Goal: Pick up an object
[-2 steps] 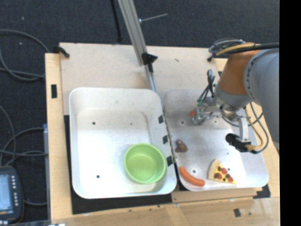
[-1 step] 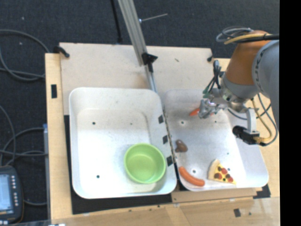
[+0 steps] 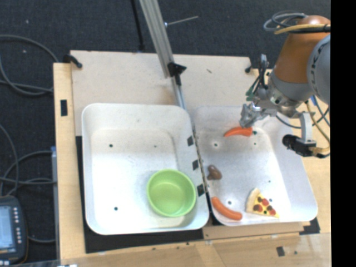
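From where I stand, the right bin has much open floor in its middle and along its right wall. Its things stay near the edges: a carrot lies close to the far wall, a small brown object sits just beside the divider between the two bins, a sausage rests against the near left corner, and a pizza slice lies near the front rim, just beside the sausage but apart from it. The left bin holds a green bowl, upright, near its front right corner; the rest of its floor is free.

The arm reaches in from the right, with the orange band above the wrist, and it bends down over the far part of the right bin. The gripper points downward, directly above the right end of the carrot. It seems to touch the carrot or to be very near; I cannot tell if the fingers are wide or closed, and I do not see the carrot between them.

The bins rest on a pale wooden bench. A metal rail crosses it at a slant towards the divider. The floor around is dark carpet with cables, and a small screen device lies at the lower left.
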Controlling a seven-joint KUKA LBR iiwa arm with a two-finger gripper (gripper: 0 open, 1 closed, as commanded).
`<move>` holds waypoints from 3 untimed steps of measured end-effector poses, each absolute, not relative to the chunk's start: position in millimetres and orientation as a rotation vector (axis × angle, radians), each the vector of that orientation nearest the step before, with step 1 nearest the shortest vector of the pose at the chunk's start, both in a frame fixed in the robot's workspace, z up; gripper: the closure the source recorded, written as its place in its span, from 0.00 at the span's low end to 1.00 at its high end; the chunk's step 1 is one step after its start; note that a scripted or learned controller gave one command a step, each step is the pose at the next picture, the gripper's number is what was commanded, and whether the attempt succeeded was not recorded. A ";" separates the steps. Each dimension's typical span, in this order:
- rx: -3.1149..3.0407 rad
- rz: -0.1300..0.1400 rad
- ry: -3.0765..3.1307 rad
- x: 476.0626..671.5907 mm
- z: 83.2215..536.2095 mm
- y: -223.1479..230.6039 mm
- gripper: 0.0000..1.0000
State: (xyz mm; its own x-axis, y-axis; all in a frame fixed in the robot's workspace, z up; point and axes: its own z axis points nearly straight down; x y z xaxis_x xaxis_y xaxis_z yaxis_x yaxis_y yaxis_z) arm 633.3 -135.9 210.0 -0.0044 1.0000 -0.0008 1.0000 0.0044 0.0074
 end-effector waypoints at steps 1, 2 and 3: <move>2.209 0.007 2.224 637.1 269.4 -145.6 1.00; 2.213 0.003 2.227 638.0 287.9 -145.9 1.00; 2.214 0.001 2.228 641.4 288.3 -97.4 1.00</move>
State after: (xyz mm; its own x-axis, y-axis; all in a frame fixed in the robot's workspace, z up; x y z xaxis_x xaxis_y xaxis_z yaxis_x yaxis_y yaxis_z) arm 641.4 -97.4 288.3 -0.0060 1.0000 0.0000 1.0000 0.0060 0.0006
